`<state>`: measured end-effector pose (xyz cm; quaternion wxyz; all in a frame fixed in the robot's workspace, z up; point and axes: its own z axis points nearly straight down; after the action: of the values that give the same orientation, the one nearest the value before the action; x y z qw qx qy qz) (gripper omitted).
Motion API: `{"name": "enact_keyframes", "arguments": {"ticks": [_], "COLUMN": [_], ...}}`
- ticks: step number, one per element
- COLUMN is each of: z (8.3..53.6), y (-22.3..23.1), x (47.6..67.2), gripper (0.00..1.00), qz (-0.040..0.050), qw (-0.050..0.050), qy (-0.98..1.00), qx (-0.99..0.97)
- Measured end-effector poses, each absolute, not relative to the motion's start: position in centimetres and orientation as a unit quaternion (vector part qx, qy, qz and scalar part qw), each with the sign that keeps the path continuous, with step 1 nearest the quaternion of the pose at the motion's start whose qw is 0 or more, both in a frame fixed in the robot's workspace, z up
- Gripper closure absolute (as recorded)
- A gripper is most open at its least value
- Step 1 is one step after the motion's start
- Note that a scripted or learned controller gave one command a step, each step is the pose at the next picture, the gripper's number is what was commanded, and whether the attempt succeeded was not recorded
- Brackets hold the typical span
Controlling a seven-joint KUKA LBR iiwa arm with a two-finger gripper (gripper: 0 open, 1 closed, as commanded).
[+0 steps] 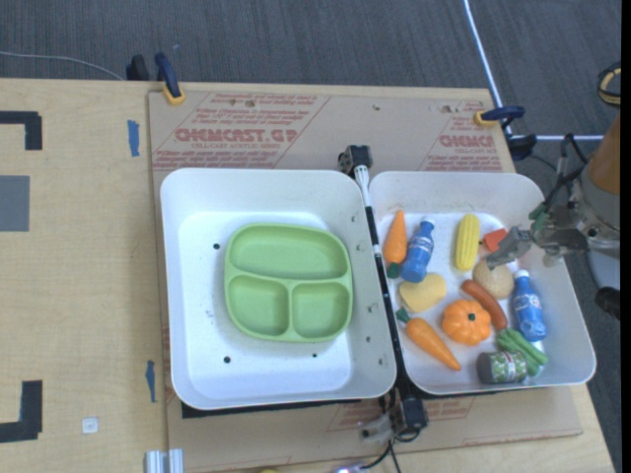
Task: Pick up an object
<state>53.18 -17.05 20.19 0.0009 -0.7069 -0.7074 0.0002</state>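
My hand (513, 247) hangs at the right side of the frame over the right bin (582, 363), fingers spread and pinching nothing, just above a pale potato (493, 281). Below it lie a blue bottle (528, 306), an orange pumpkin (466, 323), a carrot (432, 342) and a dark can (501, 367). Further left in that bin sit a corn cob (466, 240), a second blue bottle (419, 250) and another carrot (395, 236). The left bin (187, 294) on the worktop (69, 264) carries a green divided plate (289, 282).

arm (603, 180) cut off at right edge, claw (508, 247) blurred
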Motion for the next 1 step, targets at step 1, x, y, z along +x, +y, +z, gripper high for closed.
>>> {"name": "enact_keyframes", "arguments": {"ticks": [1], "z": [9.04], "y": [-12.35], "x": [49.22], "gripper": [0.00], "qz": [-0.0002], "qw": [0.000], "qy": [-0.707], "qx": [-0.707]}}
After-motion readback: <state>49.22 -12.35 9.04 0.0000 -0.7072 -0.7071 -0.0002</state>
